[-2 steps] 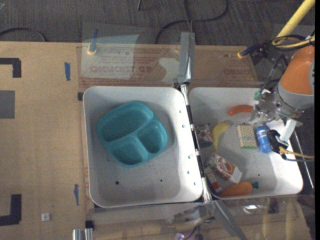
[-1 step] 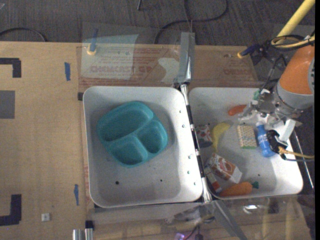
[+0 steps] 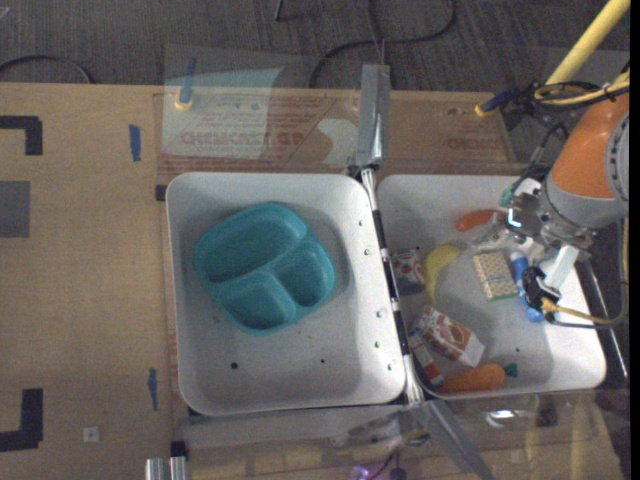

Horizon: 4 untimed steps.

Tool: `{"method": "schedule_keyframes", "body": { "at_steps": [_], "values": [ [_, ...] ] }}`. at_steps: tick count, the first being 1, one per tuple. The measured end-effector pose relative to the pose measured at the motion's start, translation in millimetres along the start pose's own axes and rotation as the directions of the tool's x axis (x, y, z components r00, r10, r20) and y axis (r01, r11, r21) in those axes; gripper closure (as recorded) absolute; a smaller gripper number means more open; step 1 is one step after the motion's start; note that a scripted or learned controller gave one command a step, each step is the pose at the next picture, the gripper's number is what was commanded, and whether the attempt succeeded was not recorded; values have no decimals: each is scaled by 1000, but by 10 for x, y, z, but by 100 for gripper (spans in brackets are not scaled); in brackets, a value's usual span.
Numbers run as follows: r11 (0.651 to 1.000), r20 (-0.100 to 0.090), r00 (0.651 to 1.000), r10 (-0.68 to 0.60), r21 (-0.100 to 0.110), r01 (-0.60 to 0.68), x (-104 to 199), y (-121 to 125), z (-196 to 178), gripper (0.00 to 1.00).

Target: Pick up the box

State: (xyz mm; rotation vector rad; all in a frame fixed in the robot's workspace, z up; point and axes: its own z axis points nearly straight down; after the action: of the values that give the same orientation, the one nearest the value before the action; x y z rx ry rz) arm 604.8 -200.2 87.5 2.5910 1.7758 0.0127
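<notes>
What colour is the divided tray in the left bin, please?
Teal, seen clearly in the camera view: tray.

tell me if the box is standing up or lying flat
Lying flat. The box shows its broad red and white printed face to the camera, resting on the floor of the right bin just above the carrot.

I count two bins [image 3: 190,368], one teal tray [image 3: 264,265], one box [image 3: 452,336], one carrot [image 3: 475,377], one banana [image 3: 438,264].

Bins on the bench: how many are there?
2: left bin holds a teal tray; right bin holds the box and other small items.
</notes>
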Motion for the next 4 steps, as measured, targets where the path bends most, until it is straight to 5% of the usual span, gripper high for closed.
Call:
{"method": "schedule_keyframes", "body": {
  "at_steps": [1,2,3,4],
  "values": [
    [1000,5,1000,0,-3,0,-24,10,-107,100],
    [922,9,922,388,2,-388,496,102,-1264,100],
    [1000,8,1000,31,3,-31,180,235,-1792,100],
    [1000,8,1000,29,3,-29,190,234,-1792,0]
  ]
}}
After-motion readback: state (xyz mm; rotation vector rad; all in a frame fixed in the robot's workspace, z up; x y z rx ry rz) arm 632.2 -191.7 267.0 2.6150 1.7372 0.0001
